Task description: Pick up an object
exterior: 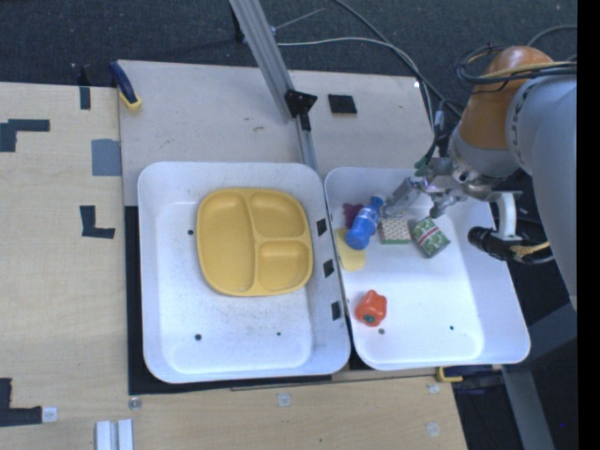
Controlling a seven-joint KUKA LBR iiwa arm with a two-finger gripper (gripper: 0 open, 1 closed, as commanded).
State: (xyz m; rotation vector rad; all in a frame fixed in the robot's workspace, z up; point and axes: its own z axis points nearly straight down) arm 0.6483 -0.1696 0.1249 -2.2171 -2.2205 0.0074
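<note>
Over right bin (487, 331): gripper (424, 193) at upper area, jaw state cannot be told.
Just below gripper: green can (430, 238), beside patterned pad (395, 231) & blue bottle (364, 223). Red-orange toy (371, 307) lower left. Left bin (169, 270): yellow tray (254, 241).

Both white bins (323, 251) are viewed from above, at a slant, by one fixed camera; the whole bench (56, 251) is taken in.

Two white bins (150, 279) (487, 336) side by side, one yellow divided plate (253, 240), one blue bottle (363, 224), one orange-red toy (371, 307), one green can (430, 237), one pale yellow piece (352, 254)
</note>
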